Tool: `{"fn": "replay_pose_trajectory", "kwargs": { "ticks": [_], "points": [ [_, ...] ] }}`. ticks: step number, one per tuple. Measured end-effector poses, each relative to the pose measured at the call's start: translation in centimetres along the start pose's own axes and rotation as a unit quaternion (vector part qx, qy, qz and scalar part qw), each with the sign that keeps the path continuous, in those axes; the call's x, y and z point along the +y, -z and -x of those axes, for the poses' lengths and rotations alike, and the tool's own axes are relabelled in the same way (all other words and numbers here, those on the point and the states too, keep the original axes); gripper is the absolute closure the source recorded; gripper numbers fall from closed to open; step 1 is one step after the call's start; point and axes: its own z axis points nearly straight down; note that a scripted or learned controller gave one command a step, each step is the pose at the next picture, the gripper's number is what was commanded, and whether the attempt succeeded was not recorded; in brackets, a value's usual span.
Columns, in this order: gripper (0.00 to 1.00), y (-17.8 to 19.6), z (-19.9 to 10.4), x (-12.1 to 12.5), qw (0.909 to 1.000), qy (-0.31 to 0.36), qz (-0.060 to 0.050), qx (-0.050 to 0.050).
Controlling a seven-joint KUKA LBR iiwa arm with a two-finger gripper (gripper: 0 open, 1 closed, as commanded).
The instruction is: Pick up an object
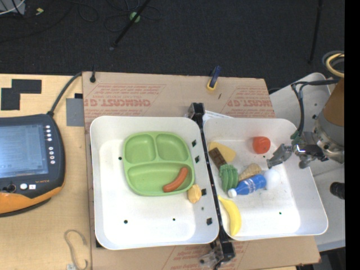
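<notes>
Camera view has the things I might pick lying in the right bin (pixel 306 221): one red ball (pixel 261 144) near the back, one yellow wedge with a brown block (pixel 220 153), one green piece (pixel 228 176), one tan cone-like bit (pixel 251 169), one blue bottle (pixel 251 185) with a white cap, and one banana (pixel 232 215) at the front. My gripper (pixel 289 154) hangs over that bin's right side, just beside the rim, near the bottle's far end. Its fingers look spread with nothing between them, though the view is small and I say so with some doubt. In the left bin (pixel 107 207) lies one green divided plate (pixel 154 162) with one sausage (pixel 176 179) on it, and one small yellow piece (pixel 194 194) touches the plate's edge. One handheld screen (pixel 25 159) sits well apart, left of both bins.
</notes>
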Motion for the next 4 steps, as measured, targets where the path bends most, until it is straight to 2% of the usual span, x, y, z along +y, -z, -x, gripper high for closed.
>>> {"fn": "replay_pose_trajectory", "kwargs": {
  "ticks": [1,2,3,4],
  "points": [
    [0.00,0.5,0.0,0.2,1.0000,0.001,0.005,-0.001],
    [0.00,-5.8,-0.1,-0.4,1.0000,0.001,0.001,0.000],
    [0.00,-11.1,-1.1,0.4,1.0000,0.000,0.010,0.001],
    [0.00,-13.4,-1.1,0.4,1.0000,-0.001,0.003,0.000]
  ]
}}
